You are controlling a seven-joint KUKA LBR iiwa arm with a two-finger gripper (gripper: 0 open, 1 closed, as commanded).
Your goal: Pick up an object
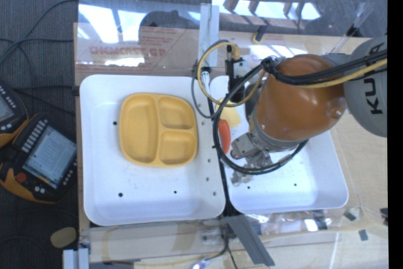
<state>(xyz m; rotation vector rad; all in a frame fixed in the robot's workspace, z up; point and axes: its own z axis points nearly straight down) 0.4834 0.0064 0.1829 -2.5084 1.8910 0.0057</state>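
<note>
- Orange band of the arm [296,101] fills the upper middle of the right bin [315,189], with black and yellow cables looping round its left side.
- Below the band, the fingers [242,167] hang low over the bin's left part; whether they are released or clenched on anything I cannot tell, as the wrist and cables hide them.
- An orange, carrot-like object [223,134] lies in the right bin close to its left wall, just beside the wrist hardware; it seems apart from the fingers, though the gap is hard to judge.
- A pale yellow object [231,115] sits just above it, partly hidden by cables.
- The left bin [101,198] holds a yellow divided plate [157,129] with three compartments, lying flat near the middle.
- A control pendant [41,157] with a screen rests on the grey floor left of the desk [368,198].
</note>
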